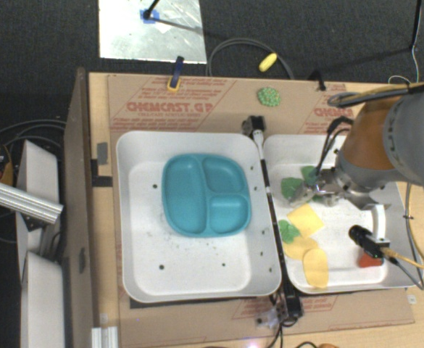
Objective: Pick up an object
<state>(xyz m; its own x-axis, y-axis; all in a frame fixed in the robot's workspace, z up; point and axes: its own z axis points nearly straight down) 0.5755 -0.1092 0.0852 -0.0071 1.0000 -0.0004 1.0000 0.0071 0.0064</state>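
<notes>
Hovering low over the right bin [385, 285], the gripper [319, 189] sits w/ its tip just beside a green piece [293, 188]; can't tell its state, too small and blurred. Nothing visibly lifted, so I'd judge the pick not yet done: approach made, grasp and lift left. Likely target is that green piece, small, flat-ish, irregular. Near it lie yellow pieces [306, 220] and another green bit [288, 230]. Left bin [135, 267] has a teal divided plate [206, 195].
</notes>
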